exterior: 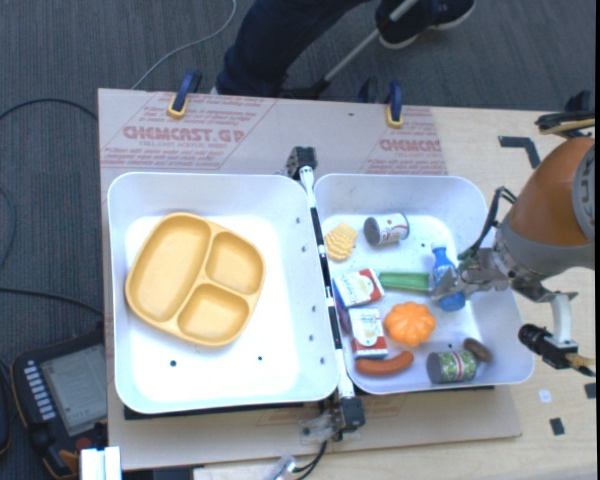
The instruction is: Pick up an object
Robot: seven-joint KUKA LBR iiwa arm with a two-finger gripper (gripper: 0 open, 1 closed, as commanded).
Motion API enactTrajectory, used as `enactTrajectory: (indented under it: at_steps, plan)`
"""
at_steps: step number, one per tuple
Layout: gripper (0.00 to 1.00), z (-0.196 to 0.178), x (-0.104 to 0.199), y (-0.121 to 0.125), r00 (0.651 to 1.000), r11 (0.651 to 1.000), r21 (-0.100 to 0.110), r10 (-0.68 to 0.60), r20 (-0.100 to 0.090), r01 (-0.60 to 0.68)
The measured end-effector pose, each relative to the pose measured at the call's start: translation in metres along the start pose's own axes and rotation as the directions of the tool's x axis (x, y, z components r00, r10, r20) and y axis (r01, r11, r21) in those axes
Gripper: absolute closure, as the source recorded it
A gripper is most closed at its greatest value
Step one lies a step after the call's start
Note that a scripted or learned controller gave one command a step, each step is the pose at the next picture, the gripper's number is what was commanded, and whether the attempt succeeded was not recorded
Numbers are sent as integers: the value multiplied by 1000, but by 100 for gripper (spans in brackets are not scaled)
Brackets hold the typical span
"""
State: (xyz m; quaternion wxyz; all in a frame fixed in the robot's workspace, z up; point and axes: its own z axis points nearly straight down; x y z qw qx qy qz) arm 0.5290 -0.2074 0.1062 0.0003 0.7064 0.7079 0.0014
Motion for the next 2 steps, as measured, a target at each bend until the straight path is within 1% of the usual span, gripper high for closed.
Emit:
enactTrajectory:
  at_steps: [1, 2]
  plan:
    - [100, -46, 51, -10, 1000, 1000, 2, 0, 1, 0]
    - [100, -89, 133, -31, 1000, 1000, 3, 0, 1, 0]
